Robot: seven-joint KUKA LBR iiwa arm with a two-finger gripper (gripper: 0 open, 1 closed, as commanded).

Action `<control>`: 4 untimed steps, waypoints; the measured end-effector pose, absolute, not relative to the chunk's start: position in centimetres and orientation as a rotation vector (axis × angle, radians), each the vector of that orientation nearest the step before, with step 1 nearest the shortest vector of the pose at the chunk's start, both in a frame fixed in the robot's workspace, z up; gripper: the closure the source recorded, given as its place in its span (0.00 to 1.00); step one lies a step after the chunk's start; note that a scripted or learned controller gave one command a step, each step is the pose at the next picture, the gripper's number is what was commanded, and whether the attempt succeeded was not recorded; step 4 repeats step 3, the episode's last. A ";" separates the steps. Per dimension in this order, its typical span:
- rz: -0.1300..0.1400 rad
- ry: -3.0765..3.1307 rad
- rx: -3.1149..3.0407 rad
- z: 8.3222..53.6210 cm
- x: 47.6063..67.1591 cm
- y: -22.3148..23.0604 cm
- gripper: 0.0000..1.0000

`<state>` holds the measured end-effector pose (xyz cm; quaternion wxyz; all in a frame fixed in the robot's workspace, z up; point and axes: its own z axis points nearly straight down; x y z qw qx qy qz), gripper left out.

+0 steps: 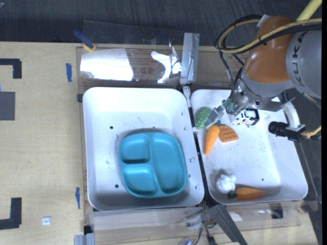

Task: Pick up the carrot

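Right bin (286, 182), task barely begun: one carrot (211, 138) lies at its left wall, a second carrot (249, 192) at its near edge; claw (231, 107) hovers beside the first, grip state indiscernible.

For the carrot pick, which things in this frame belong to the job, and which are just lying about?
Belongs to the job:
- carrot, right bin's left side
- second carrot, by the right bin's front wall
- hand, above the right bin's back part
- right bin

Lying about:
- blue divided plate in the left bin
- waffle piece
- green item
- white item
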<state>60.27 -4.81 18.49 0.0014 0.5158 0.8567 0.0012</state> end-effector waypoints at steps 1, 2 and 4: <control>0.005 2.743 1.513 8.9 61.7 -10.2 0.00; 0.010 2.738 1.511 10.0 61.8 -10.1 1.00; 0.010 2.597 1.756 18.8 64.0 -1.4 1.00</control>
